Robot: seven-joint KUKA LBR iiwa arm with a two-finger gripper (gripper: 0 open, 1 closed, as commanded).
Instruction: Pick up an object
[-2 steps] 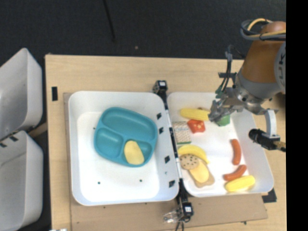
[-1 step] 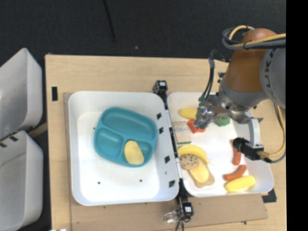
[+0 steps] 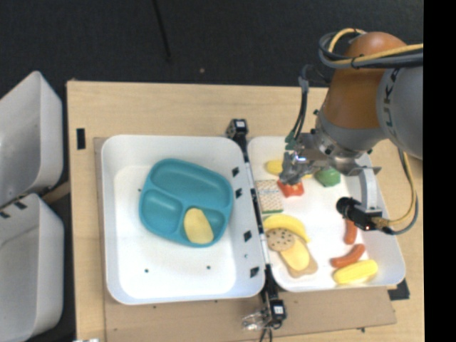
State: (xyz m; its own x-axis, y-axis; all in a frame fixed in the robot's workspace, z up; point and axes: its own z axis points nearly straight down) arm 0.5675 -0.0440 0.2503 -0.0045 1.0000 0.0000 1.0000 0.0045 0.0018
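While the arm (image 3: pixel 363 91) reaches in from the right, its gripper (image 3: pixel 293 168) hangs low over the upper-left part of the right bin (image 3: pixel 388 251), right above a red item (image 3: pixel 291 188). Can't tell from this angle whether the jaws are open or closed, or whether anything sits btwn them; the red item looks to be touching or just under the tip.

Other stuff in the right bin: small yellow piece (image 3: pixel 274 167) just left of the gripper, green block (image 3: pixel 328 177) to its right, checkered pad (image 3: pixel 268 196) by the left wall, banana (image 3: pixel 286 225) w/ a cookie (image 3: pixel 280 241) & tan bread-shaped piece (image 3: pixel 298 257) below it. Near the right side: red sausage (image 3: pixel 348 255), small red piece (image 3: pixel 350 231), yellow lemon-like item (image 3: pixel 355 272) at the bottom.

Left bin (image 3: pixel 117 276) holds a teal divided plate (image 3: pixel 171 191) w/ a pale yellow oval (image 3: pixel 198 226) in its lower-right compartment.
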